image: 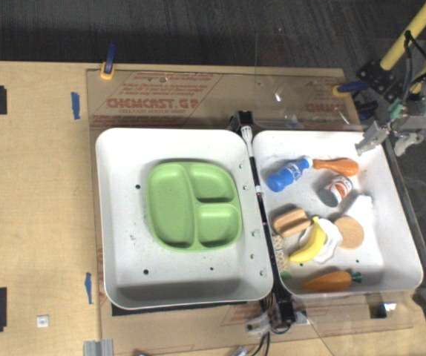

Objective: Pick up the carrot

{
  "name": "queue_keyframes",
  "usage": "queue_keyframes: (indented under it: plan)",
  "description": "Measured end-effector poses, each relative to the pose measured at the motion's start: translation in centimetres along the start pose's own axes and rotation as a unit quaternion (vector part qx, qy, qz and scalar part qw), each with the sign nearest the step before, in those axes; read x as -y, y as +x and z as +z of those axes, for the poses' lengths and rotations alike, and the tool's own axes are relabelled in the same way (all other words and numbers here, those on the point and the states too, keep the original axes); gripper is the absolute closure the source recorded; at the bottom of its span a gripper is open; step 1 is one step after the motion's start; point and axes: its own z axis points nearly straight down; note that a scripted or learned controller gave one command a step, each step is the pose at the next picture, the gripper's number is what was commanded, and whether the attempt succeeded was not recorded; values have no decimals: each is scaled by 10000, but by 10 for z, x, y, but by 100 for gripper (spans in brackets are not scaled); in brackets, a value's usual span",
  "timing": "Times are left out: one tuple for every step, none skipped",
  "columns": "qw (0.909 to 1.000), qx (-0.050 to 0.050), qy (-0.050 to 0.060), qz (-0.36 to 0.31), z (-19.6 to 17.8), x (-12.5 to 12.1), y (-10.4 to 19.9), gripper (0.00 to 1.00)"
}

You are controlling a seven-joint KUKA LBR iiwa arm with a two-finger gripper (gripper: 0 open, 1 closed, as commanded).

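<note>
gripper [382, 141] at the right bin's [408, 237] far right corner, fingers spread apart, nothing between them. carrot [327, 280] lies well apart by the near wall, long axis left-right, green end pointing right.

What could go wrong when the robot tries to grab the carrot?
The carrot lies close against the near wall of the right bin, so a finger might bump the wall instead of sliding around it. The banana sits just above it and could get nudged. The gripper hangs over the bin's far corner, with a crowd of toys between.
</note>
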Motion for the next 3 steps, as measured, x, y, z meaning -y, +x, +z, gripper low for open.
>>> queue_keyframes:
  plan:
    - [9978, -149, 106, -636, 139, -48, 7, 0]
    - [9930, -35, 259, 1153, 143, -40, 21, 0]
    - [9598, -85, 293, 2790, 141, -34, 15, 0]
